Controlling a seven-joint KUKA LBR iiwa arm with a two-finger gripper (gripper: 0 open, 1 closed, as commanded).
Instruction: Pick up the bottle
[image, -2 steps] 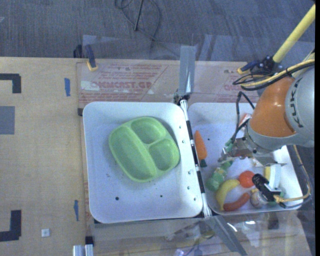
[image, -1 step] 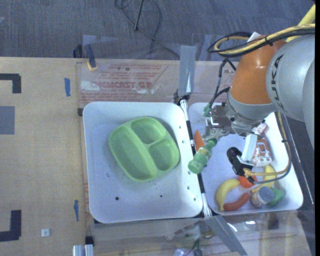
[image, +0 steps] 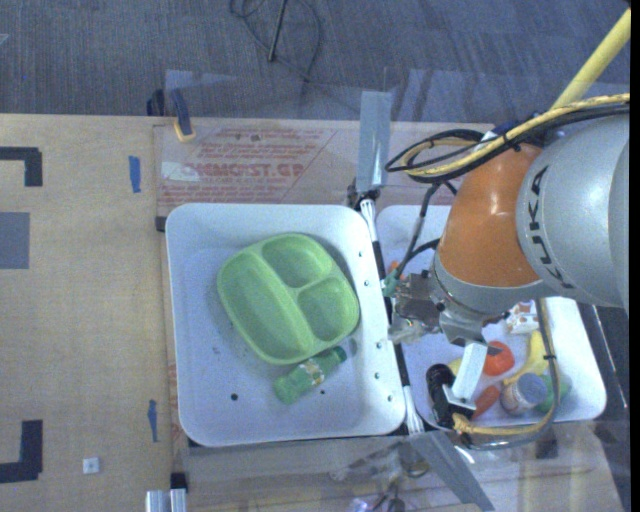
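**Bottle's in the left bin, arm's parked over the right one**

So the little green bottle (image: 310, 373) is lying on its side in the left bin (image: 195, 330), on the near side, tucked right up against the near edge of the green divided plate (image: 288, 295). It looks like it's touching the plate. It lies slanted, with one end pointing near-left and the other far-right.

The arm (image: 490, 230) hangs mostly above the right bin (image: 592, 385), over a jumble of small colourful bits (image: 515, 385). The gripper (image: 411, 308) sits about over the divider between the bins, well apart from the bottle. Honestly can't tell if it's open or closed, since the wrist blocks it.

My guess is it's a light, rigid plastic bottle, smooth and round, so it'll roll or skid if nudged. I'd grab it across the middle of the body, jaws square to its long axis. The plate rim crowds the far side, so one jaw could clip it.
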